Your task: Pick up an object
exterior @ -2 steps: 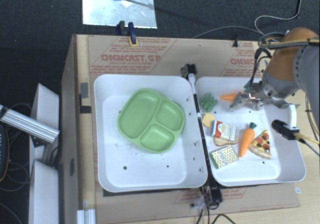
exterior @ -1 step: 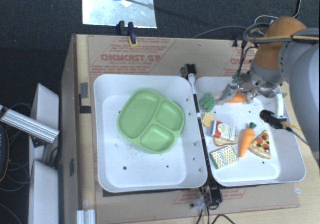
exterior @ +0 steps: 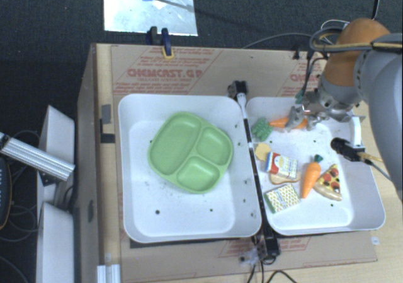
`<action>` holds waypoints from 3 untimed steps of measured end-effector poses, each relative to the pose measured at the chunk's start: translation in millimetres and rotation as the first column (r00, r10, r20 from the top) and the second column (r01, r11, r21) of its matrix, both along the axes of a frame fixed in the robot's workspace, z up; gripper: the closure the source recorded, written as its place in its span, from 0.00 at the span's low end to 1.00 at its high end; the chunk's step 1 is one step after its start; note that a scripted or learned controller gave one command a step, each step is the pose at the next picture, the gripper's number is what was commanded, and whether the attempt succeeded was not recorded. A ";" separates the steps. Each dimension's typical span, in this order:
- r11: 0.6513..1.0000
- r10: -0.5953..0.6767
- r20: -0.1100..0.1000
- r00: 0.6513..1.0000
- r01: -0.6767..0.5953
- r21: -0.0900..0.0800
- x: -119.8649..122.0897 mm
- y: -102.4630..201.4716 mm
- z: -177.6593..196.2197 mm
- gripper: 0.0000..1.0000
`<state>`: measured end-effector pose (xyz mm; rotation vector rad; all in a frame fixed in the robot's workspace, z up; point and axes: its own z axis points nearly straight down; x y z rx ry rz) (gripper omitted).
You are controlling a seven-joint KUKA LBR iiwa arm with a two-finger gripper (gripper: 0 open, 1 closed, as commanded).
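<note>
My gripper is low over the back of the right bin, under the orange wrist band. A small orange piece with a green leafy toy beside it lies just to its left, and a bit of orange shows right at the gripper's tip. Further forward in this bin lie a yellow round piece, a red and white packet, a carrot, a pizza slice and a green patterned box.
A green divided plate sits in the left bin. A black part with a cable hangs over the right bin's right side. The bins meet at a central rim.
</note>
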<state>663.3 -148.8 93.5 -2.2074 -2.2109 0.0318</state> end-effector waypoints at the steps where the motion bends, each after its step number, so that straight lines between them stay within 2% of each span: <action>1: 1.000 0.004 0.033 0.999 -0.004 0.002 6.8 60.9 91.4 1.00; 2: 1.000 0.003 0.030 1.000 -0.004 0.002 5.8 60.2 89.8 0.00; 3: 1.000 0.002 0.038 0.999 -0.002 0.000 8.5 30.5 5.7 0.00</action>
